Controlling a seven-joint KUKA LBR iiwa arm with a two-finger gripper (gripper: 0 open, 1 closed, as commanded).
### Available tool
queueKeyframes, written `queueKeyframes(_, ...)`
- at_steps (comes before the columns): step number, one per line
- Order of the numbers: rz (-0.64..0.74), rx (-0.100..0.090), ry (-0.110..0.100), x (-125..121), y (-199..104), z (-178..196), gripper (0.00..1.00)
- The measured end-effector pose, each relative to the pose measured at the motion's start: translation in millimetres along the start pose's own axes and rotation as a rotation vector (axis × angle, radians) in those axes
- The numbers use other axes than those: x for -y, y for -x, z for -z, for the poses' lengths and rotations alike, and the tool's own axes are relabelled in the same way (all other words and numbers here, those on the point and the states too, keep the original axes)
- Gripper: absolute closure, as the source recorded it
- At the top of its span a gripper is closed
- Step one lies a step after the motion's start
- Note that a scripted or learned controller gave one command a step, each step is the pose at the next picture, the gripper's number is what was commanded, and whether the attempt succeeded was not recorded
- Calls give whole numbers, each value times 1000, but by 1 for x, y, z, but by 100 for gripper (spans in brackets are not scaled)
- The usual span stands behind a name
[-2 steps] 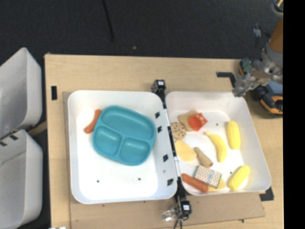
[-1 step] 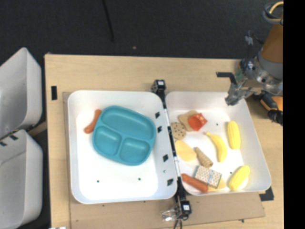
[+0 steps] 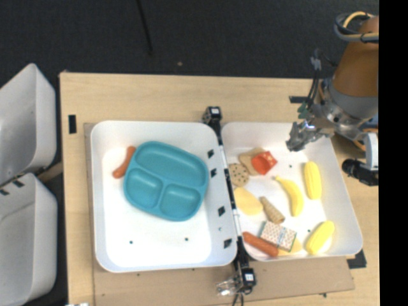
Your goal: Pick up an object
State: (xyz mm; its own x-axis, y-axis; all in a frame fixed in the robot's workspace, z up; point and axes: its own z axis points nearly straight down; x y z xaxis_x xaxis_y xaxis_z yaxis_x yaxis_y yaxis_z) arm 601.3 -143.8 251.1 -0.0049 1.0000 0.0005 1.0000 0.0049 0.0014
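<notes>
From the overhead camera, the gripper [image 3: 298, 139] hangs above the far right corner of the right bin [image 3: 338, 171], nothing visible between its fingers; whether they stand wide or narrow I cannot tell at this size. It looks placed to drop onto the toys below, so I judge the pick is not yet made. The pickable things lie clustered in that bin, probably tipped in loosely as a grab pile: one red block [image 3: 263, 163] nearest the gripper, one tan piece [image 3: 250, 156] touching it, one round cookie [image 3: 238, 174], one curved banana [image 3: 291, 194], two yellow corn-like pieces, one upright [image 3: 312, 180] and one near the front corner [image 3: 320, 236], one pale yellow lump [image 3: 247, 203], one cone [image 3: 272, 210], one patterned wafer [image 3: 278, 236] and one carrot [image 3: 259, 243]. The left bin [image 3: 105, 234] holds one teal divided plate [image 3: 166, 180] and one orange sausage [image 3: 124, 161] beside it, well apart from the arm.
</notes>
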Motion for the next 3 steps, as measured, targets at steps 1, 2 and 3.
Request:
queueKeyframes(1,0,0,-2,26,-53,-12,100)
queueKeyframes(2,-1,1,-2,35,-66,-15,100)
queueKeyframes(3,-1,1,0,24,-75,-1,100)
